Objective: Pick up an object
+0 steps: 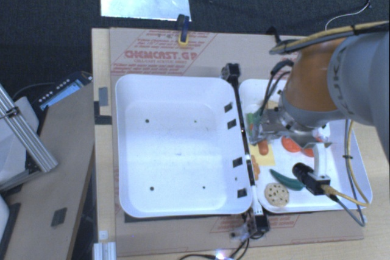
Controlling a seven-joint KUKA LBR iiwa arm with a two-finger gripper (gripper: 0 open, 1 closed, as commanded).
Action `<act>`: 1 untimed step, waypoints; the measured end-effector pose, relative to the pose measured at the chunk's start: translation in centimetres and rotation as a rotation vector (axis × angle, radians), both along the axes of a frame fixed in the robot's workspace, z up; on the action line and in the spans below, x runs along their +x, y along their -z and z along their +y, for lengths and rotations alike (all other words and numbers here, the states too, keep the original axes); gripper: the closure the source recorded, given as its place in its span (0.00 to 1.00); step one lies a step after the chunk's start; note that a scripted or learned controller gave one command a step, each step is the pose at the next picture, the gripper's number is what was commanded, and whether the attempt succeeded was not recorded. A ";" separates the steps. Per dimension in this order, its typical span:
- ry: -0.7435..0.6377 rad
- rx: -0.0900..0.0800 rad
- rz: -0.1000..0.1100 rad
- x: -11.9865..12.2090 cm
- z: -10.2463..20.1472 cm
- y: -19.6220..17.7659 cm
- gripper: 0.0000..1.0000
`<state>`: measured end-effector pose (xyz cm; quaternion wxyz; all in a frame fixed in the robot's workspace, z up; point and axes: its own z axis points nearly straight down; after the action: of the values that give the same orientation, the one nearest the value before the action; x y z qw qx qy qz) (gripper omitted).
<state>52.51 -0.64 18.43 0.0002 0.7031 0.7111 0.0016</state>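
Over the right bin (359, 176), the gripper (261, 131) seemingly hovers near toys.

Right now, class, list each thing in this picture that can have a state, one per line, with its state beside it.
Claw: down low in the right bin, over the items.
Right bin: holds several small items.
Cookie: lying flat near the bin's front.
Yellow piece: lying flat, partly under the claw.

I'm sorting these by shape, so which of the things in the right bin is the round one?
The tan speckled disc, like a cookie, at the near end of the right bin. The green piece beside it is long and curved.
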 end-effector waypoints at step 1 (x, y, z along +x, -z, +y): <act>0.001 -0.002 -0.011 12.6 3.4 -0.9 1.00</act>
<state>65.08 2.73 19.38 0.0048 0.7035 0.7107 0.0049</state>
